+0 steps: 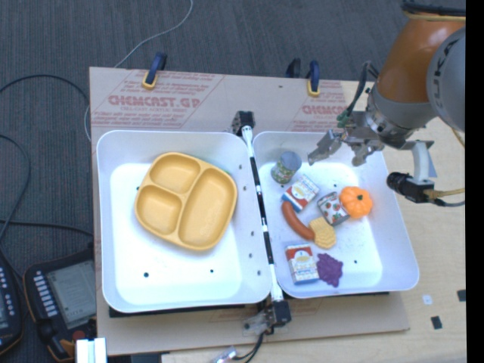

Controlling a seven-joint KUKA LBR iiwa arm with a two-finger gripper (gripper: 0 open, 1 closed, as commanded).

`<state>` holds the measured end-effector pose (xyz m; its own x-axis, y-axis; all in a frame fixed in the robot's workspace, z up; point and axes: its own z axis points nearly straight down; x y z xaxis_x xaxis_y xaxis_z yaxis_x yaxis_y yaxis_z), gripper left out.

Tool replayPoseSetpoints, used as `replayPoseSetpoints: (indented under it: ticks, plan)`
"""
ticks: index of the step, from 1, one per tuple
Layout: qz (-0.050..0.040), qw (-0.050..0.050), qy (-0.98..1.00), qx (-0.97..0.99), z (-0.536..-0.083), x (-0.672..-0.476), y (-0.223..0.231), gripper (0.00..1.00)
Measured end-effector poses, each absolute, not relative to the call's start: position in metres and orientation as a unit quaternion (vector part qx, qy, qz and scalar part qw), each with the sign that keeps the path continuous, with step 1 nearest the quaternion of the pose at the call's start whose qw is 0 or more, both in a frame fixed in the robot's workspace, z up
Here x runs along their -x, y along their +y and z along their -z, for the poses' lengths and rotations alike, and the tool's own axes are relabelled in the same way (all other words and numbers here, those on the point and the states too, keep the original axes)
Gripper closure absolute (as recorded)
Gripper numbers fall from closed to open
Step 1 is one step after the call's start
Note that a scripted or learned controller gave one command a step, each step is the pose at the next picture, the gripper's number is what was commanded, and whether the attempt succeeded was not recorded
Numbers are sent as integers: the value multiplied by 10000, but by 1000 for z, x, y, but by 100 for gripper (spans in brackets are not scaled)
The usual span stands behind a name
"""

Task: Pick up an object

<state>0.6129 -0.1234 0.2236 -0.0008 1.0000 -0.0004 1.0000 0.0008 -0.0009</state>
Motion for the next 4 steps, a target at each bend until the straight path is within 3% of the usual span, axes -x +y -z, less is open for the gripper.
replayPoseSetpoints:
  ticks: [1, 2, 3, 4]
  plan:
    - [10, -20, -7075, 7067, -88, -609, -111, 0]
    - [25, -32, -7073, 7069, -99, -611, -111, 100]
    - [5, -9, -7074, 7068, -204, -556, -79, 100]
    - [1, -7, -7072, 7070, -213, -556, -79, 100]
